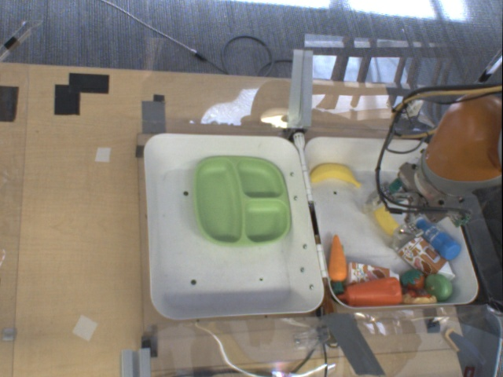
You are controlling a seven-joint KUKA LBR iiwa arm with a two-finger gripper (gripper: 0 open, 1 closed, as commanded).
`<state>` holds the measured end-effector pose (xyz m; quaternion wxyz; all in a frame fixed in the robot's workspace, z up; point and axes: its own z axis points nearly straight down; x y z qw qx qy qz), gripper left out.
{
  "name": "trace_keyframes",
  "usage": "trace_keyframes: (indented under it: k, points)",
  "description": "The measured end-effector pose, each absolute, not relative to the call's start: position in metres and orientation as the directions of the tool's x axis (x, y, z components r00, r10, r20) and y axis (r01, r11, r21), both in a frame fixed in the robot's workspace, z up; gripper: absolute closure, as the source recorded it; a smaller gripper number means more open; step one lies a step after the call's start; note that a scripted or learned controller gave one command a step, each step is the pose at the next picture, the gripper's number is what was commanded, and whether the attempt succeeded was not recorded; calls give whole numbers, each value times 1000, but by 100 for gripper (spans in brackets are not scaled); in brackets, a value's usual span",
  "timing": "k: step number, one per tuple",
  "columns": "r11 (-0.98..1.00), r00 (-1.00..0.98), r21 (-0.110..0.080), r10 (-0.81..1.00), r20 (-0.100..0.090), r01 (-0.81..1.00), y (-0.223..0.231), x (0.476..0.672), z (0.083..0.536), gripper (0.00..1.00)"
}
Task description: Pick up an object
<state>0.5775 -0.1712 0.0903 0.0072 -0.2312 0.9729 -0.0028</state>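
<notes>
red pepper (376, 291) nearest, packets' print unreadable, gripper (402, 210) above yellow item (385, 220), grip state unclear

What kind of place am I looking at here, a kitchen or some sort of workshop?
Most likely a robotics lab test bench, not a kitchen. A grey and orange robot arm reaches over two white bins on a wooden bench; one holds a green divided plate, the other toy food such as a banana.

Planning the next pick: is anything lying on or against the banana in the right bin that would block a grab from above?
Nothing visible does. The banana lies alone at the far-left corner of the right bin, apart from the carrot and the other items.
</notes>
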Motion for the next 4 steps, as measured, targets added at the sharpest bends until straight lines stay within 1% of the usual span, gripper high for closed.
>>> trace_keyframes:
  k: [1,2,3,4]
  points:
    - [887,-887,-9,-461,-13,-461,-192,534,90,0]
    - [807,-807,-12,-591,-9,-591,-148,541,90,0]
    - [804,-804,-21,-594,-20,-594,-147,545,104,100]
    - [753,-753,-20,-658,-13,-657,-177,555,289,100]
